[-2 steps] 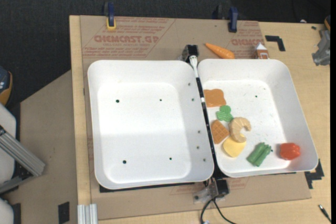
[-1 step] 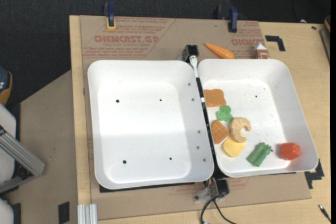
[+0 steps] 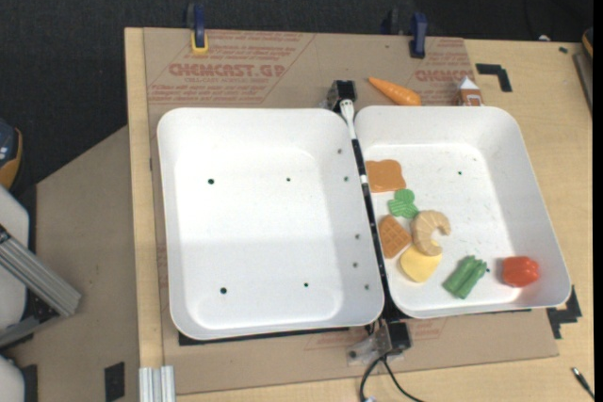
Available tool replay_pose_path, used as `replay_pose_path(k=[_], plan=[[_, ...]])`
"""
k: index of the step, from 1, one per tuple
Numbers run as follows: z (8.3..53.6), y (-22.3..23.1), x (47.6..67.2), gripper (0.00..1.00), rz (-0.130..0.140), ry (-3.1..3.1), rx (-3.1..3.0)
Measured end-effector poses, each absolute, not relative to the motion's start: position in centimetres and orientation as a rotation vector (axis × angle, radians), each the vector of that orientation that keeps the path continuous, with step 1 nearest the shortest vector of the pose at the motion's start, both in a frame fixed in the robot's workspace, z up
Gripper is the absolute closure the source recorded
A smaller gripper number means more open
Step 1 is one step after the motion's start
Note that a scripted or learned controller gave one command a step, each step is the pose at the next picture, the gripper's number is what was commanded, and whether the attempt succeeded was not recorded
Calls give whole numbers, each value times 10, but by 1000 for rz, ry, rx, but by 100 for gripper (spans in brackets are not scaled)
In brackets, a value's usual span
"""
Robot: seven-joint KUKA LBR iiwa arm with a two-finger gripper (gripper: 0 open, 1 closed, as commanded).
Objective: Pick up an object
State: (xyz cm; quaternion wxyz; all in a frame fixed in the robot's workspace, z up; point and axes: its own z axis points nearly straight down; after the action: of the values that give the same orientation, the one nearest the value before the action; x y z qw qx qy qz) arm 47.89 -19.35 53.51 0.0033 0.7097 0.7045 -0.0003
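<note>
Toys lie in the right bin (image 3: 528, 165): an orange slab (image 3: 384, 175), a green piece (image 3: 403, 203), a waffle (image 3: 392, 237), a croissant (image 3: 431, 230), a yellow piece (image 3: 420, 265), a green pepper (image 3: 464, 278) and a red tomato (image 3: 519, 271). The left bin (image 3: 254, 221) is bare, and a carrot (image 3: 395, 91) rests on the desk (image 3: 141, 108) behind the bins. Whether the tool is wide or narrow cannot be told. The tomato is probably the best target: it sits apart from the cluster, so descend straight over it and close across its middle.
</note>
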Motion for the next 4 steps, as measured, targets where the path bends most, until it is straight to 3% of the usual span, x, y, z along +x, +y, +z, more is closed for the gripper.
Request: replay_pose_path(k=[1, 4], plan=[[535, -226, 479, 100, 0, 2212, 2221], [536, -224, 480, 100, 0, 2219, 2218]])
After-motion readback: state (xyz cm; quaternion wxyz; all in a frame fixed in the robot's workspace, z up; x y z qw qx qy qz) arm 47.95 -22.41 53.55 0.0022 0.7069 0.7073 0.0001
